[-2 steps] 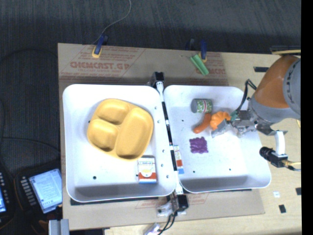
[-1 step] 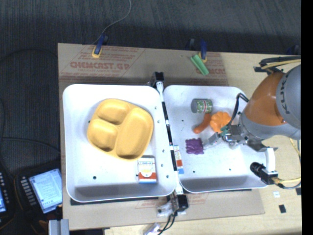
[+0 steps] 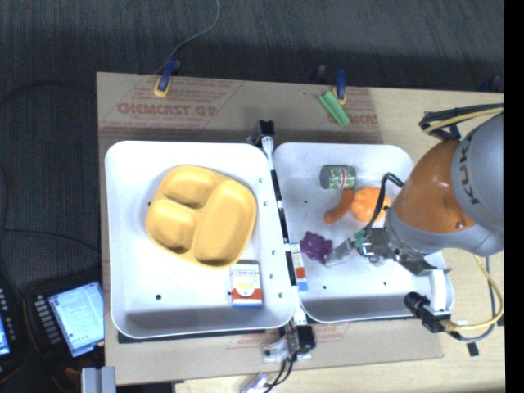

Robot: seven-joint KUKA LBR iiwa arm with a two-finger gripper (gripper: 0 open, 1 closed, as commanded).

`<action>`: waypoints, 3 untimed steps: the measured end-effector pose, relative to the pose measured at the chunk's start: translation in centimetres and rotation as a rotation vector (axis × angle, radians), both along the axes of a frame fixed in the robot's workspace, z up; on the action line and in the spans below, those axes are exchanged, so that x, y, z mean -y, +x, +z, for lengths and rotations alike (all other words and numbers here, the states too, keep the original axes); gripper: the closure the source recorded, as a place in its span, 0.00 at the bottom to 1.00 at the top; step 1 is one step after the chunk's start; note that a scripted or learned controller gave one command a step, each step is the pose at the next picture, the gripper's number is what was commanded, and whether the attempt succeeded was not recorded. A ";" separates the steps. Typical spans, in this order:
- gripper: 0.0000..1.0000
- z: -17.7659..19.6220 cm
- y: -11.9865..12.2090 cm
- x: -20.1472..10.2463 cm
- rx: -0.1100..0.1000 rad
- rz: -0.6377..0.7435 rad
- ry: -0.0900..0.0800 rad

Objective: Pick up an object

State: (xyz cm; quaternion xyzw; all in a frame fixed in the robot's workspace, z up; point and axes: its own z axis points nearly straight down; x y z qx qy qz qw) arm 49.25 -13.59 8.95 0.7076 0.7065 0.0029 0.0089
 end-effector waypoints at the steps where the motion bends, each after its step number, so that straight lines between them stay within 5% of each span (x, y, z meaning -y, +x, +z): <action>1: 0.00 0.0 -0.3 -0.1 0.004 0.000 -0.001; 2: 0.00 -0.1 2.3 4.8 -0.009 0.003 0.008; 3: 1.00 1.0 2.4 4.9 -0.006 0.002 0.006</action>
